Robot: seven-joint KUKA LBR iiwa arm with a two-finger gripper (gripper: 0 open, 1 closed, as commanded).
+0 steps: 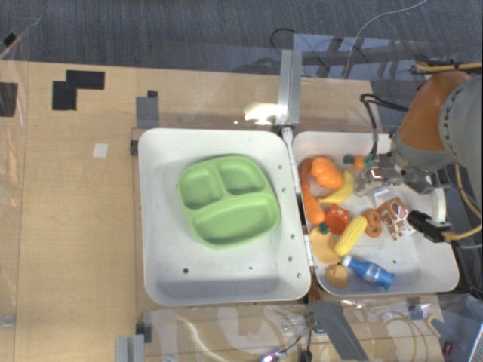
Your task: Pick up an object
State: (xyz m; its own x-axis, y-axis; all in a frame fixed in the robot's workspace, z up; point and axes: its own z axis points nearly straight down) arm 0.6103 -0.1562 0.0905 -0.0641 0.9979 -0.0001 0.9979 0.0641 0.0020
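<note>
Left bin (158,277): holds a green divided plate (226,199), three compartments, lying flat near the middle. Broad, thin-rimmed; a poor target for a two-finger pinch except at the rim.

Right bin (430,266): a loose heap of toy food crowded toward its left wall. Orange carrot (312,207) runs along that wall. Just right of it, an orange pumpkin-like piece (327,173) at the top, a banana (342,189) touching it, a red piece (336,219) below, then a corn cob (351,234) lying tilted. A brown ring, pretzel-like (373,225), sits beside the corn. Blue bottle (370,272) lies on its side near the front, apart from the heap. A small printed packet (395,219) lies to the right.

Handling, as judged: all look like hollow plastic, light, stiff, smooth and likely slippery. Rounded pieces may squirt out of a pinch. The corn cob and bottle look best: long, roughly even bodies, to be taken across the middle. The bottle has free space on both sides; the corn is hemmed by neighbours.

Gripper (375,173): low over the bin's upper part, just right of the banana, arm reaching in from the right. Whether it grips anything cannot be told.
</note>
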